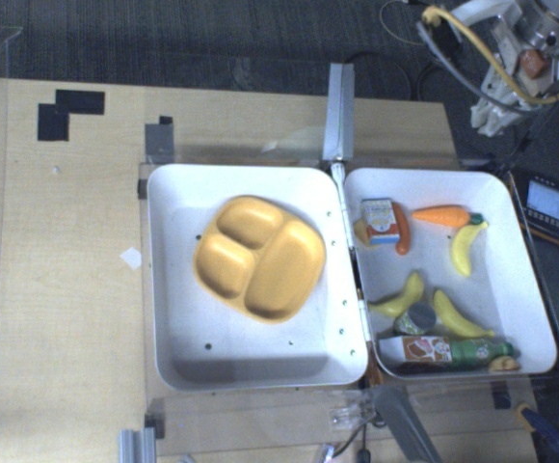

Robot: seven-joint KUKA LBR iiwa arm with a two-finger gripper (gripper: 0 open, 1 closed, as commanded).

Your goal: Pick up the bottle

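Well, I see the bottle (pixel 450 352) lying flat along the near wall of the right bin (pixel 520 230). My gripper (pixel 494 114) hangs beyond that bin over dark floor (pixel 212 17); I can't tell how it stands. The wooden bench (pixel 58 258) surrounds both bins.

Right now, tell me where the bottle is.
The green bottle lies on its side along the near wall of the right bin, just below two bananas, with its cap end toward the bin's right corner.
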